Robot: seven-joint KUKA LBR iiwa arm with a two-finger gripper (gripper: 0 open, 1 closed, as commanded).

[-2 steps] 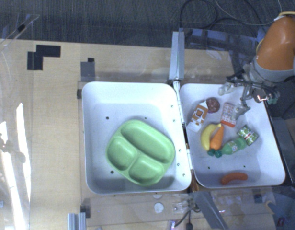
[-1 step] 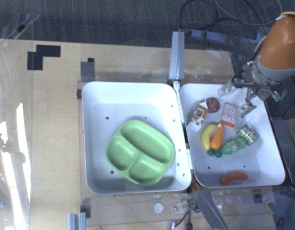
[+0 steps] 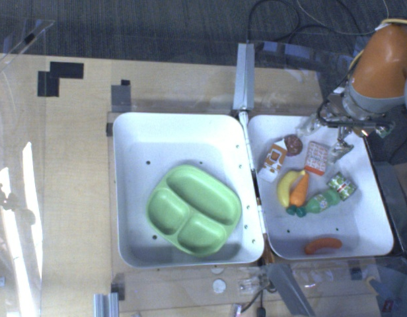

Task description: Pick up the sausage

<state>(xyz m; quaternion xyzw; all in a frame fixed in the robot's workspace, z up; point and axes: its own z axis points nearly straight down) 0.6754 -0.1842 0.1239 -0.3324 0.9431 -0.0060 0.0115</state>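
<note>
Approach step: the end effector point(image 3: 342, 136), grasp state impossible to tell, hangs over the right bin's far edge and must travel nearward to the reddish-brown sausage point(image 3: 322, 245).

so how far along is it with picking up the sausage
Nothing looks done yet: the sausage lies alone near the front edge of the right bin, untouched. In hand: the gripper hangs over the bin's far end, near the red-and-white packet. Left: crossing to the sausage, descending, gripping and lifting.
</note>
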